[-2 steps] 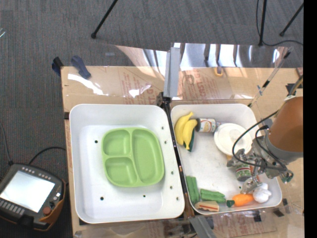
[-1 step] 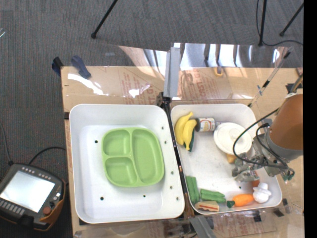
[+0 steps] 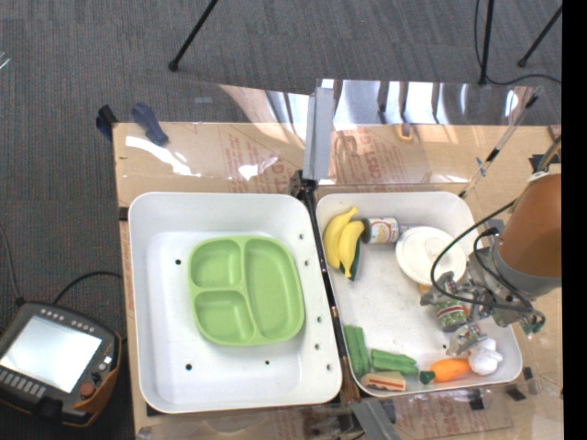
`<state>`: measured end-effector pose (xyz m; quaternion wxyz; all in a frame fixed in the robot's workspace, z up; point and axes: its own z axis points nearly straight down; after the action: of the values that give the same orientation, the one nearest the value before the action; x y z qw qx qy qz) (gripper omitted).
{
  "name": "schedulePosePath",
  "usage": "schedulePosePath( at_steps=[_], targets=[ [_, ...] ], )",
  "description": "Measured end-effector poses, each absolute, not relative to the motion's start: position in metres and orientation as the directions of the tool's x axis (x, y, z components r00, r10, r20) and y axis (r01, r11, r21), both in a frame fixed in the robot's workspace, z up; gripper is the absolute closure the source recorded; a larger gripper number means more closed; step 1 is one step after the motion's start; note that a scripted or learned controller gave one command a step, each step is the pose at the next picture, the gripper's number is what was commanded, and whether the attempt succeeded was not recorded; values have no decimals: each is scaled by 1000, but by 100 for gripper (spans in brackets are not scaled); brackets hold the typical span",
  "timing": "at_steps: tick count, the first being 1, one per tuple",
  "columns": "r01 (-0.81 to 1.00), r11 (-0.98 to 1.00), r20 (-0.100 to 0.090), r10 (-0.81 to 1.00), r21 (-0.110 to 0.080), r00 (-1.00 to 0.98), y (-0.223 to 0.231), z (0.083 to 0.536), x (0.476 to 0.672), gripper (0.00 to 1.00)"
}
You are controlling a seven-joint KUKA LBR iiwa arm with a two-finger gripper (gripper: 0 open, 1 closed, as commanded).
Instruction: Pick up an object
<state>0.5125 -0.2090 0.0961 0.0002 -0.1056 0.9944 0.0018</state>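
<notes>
Teach pendant [image 3: 53, 360]: on the floor, farthest left of the gripper; a dark slab with a pale glossy screen, probably parked within an operator's reach.
Left bin [image 3: 151, 223]: well left of the gripper; shallow, white, smooth, with rounded corners.
Green tray [image 3: 246, 290]: in the middle of the left bin, far left of the gripper; matte plastic with three moulded compartments, lying flat and slightly turned.
Right bin [image 3: 390, 198]: the one the gripper works over; same white plastic, its goods pushed out toward the walls.
Bananas [image 3: 344, 240]: left of and beyond the gripper at the far left wall; two smooth yellow curves lying side by side.
Green pieces [image 3: 376, 354]: left of the gripper and nearer the camera; long, flat toy vegetables along the front wall.
Sandwich [image 3: 384, 381]: beside them in the front corner; small and layered.
Small bottle [image 3: 384, 231]: beyond the gripper, on its side, touching the plate.
White plate [image 3: 424, 255]: just beyond the gripper; round, glossy, partly behind cables.
Gripper [image 3: 459, 314]: low over the right side of the bin; a small greenish item sits at the fingers, so it looks closed round that, though the cables blur the contact.
Carrot [image 3: 449, 369]: just nearer than the gripper; orange, tapered.
White lump [image 3: 484, 360]: touching the carrot; rounded.
</notes>
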Motion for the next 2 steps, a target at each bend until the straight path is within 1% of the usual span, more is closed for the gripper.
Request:
schedulePosePath(
  at_steps=[1, 2],
  targets=[
    [-133, 991, 0, -133, 3, -991, -212, 88, 508, 0],
    [-139, 990, -1, -139, 3, -990, -210, 97, 509, 100]
  ],
)
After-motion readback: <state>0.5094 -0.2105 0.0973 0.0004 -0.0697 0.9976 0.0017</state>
